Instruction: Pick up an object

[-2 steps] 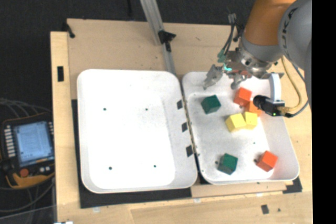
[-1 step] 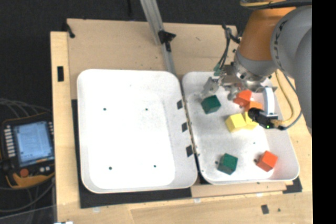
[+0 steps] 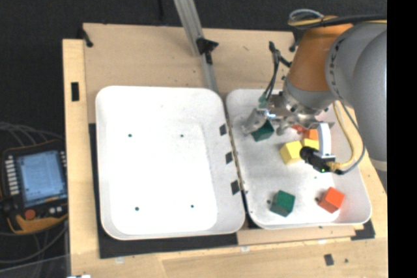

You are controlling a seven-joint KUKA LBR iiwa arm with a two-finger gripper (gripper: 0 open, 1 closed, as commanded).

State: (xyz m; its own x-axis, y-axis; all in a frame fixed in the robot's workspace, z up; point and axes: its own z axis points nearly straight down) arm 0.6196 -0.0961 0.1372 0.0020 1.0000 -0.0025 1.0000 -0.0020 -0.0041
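My gripper (image 3: 262, 122) hangs over the upper left part of the right bin (image 3: 260, 218), under the grey arm with its orange band. A dark green block (image 3: 263, 134) sits right at the gripper's tip; whether it is held I cannot tell. Just to the right lies a yellow block (image 3: 290, 153). An orange piece (image 3: 311, 137) peeks out beneath the wrist. Near the bin's front lie a second green block (image 3: 283, 203) and an orange-red block (image 3: 331, 199).
The left bin (image 3: 104, 159) lies beside the right one, their rims meeting at a divider with black clips (image 3: 229, 156). A metal pole (image 3: 189, 10) slants up from the back of the bench. A handheld pendant (image 3: 36, 179) rests off the bench at the left.
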